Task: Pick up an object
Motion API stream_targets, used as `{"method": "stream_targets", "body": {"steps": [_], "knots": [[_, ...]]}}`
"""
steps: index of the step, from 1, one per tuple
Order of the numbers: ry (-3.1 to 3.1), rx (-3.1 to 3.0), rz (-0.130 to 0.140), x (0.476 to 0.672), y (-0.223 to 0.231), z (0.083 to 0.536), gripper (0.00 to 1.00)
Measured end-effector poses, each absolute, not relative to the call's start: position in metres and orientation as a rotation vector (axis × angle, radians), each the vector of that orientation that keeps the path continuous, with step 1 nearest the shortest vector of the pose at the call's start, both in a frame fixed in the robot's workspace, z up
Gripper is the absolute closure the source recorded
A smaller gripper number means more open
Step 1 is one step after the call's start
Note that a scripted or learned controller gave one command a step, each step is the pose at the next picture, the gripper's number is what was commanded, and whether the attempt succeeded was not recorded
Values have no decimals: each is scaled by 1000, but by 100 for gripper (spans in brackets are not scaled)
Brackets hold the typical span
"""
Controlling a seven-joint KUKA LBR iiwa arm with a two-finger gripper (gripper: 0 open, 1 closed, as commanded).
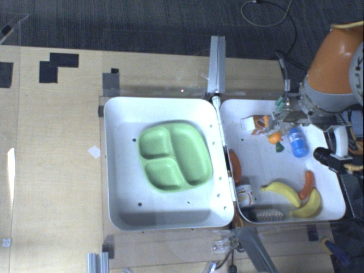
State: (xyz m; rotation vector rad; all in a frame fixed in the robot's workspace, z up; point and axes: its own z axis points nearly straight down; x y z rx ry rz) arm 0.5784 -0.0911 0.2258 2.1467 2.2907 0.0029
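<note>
My gripper [281,118] hangs over the far part of the right bin [335,169], reaching in from the right below the orange band [338,56]. Right beneath its tip lies a small orange carrot-like piece [275,137]. A small white and orange carton [256,123] sits just to the left, and a blue bottle [297,143] just to the right. Two yellow bananas [284,191] [310,205] lie near the bin's front, with a red-brown sausage [308,182] between them. I see nothing lifted off the bin floor.
The left bin [122,124] holds a green divided plate [173,155]. A second sausage [234,165] and a small can [244,195] lie along the right bin's left wall, with a dark brush-like item [267,214] at the front. A metal divider post [216,67] stands between the bins.
</note>
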Motion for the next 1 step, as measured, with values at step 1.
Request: {"method": "stream_targets", "body": {"steps": [1], "knots": [[2205, 2236, 2, 582, -94, 214, 100]]}}
